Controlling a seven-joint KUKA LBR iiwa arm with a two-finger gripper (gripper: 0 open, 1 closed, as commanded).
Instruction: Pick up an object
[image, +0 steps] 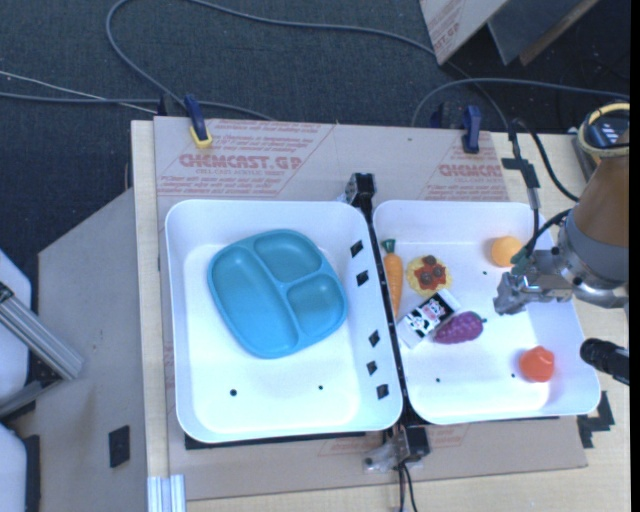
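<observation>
Two white bins sit side by side on the table (250, 150), which is covered with a brown printed sheet clamped at the far edge by two blue clips. The left bin (200, 400) holds a blue plate (277, 291) with three compartments, lying flat toward the bin's far half. The right bin (480, 400) holds the small things: a carrot (392, 276) lies along its left wall, a round yellow piece with red bits (428, 273) is just beside the carrot, a black-and-white carton (426, 316) lies below that piece, and a purple bunch of grapes (458, 327) touches the carton's right side. An orange ball (505, 250) rests near the far right of this bin, and a red-orange pepper (537, 364) stands near the right front corner, well apart from the grapes. The arm (600, 230) reaches in from the right, and its claw (512, 296) hangs over the right part of the right bin, between the ball and the pepper and a little to the right of the grapes. The claw's tip looks grey and blurred; how far it is spread cannot be told, and no object is seen in it. Black cables cross the dark floor beyond the table.
</observation>
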